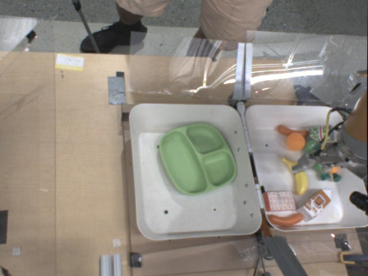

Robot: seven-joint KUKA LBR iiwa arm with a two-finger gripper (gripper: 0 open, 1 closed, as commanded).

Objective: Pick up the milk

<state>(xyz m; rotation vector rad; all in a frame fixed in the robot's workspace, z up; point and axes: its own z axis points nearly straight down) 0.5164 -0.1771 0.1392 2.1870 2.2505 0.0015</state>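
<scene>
Milk carton [317, 204] lying tilted at lower right of frame, in the right bin [270, 122], between a hot dog [284, 218] and a banana [301, 182]. Gripper [322, 161] above it, mid-right; finger state impossible to tell. Best to descend squarely on the carton, clear of both

A light green divided plate [198, 158] lay in a white bin [144, 211]; an orange ball [296, 142], yellow banana [300, 182] and red sausage [284, 218] were nearby.
</scene>
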